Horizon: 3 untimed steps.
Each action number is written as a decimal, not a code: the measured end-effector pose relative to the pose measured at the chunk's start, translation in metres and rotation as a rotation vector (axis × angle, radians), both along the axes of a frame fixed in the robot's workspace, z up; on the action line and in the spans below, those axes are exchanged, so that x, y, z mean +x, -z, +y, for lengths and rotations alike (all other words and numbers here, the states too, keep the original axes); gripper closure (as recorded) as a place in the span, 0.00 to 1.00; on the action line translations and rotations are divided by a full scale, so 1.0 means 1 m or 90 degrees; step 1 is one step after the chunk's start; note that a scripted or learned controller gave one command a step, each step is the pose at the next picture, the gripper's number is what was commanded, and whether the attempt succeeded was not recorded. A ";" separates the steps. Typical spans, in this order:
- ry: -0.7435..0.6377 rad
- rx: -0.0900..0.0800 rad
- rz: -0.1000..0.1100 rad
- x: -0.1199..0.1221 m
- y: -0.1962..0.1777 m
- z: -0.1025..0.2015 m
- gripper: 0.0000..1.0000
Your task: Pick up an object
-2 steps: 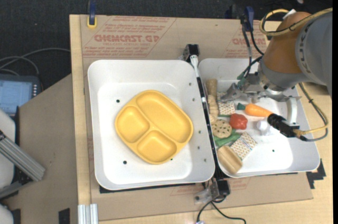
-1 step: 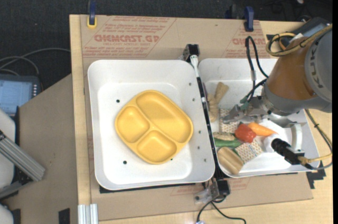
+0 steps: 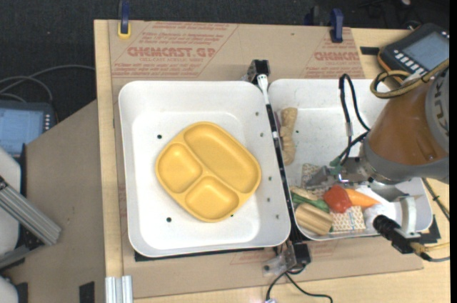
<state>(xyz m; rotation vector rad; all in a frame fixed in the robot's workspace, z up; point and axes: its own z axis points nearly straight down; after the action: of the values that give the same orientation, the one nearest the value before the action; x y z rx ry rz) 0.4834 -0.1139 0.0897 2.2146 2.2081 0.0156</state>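
Arm point(image 3: 407, 130) over pincer, rt bin point(image 3: 314, 101).

Yellow divided plate point(image 3: 208, 170) in white bin point(image 3: 136, 151); red and orange toys point(image 3: 348, 199) opposite.

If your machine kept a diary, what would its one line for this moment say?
arm: over right bin, low by toy food pile | pincer: cannot tell | left bin: yellow divided plate

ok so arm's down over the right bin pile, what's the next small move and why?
Probably a short straight descent onto the red piece, then close. The arm's wrist hangs just above the clutter at the right bin's near end, and the red piece and orange carrot lie exposed right beside it. I can't see anything gripped yet.
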 end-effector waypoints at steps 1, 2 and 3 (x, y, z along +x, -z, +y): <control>-0.003 0.001 0.008 0.060 0.002 -0.006 0.00; -0.002 0.002 0.002 0.017 0.000 -0.049 0.00; -0.001 0.003 0.005 -0.001 0.001 -0.086 0.00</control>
<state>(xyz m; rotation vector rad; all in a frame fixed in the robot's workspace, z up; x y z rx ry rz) 0.4824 -0.2000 0.0884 2.2198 2.2163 0.0116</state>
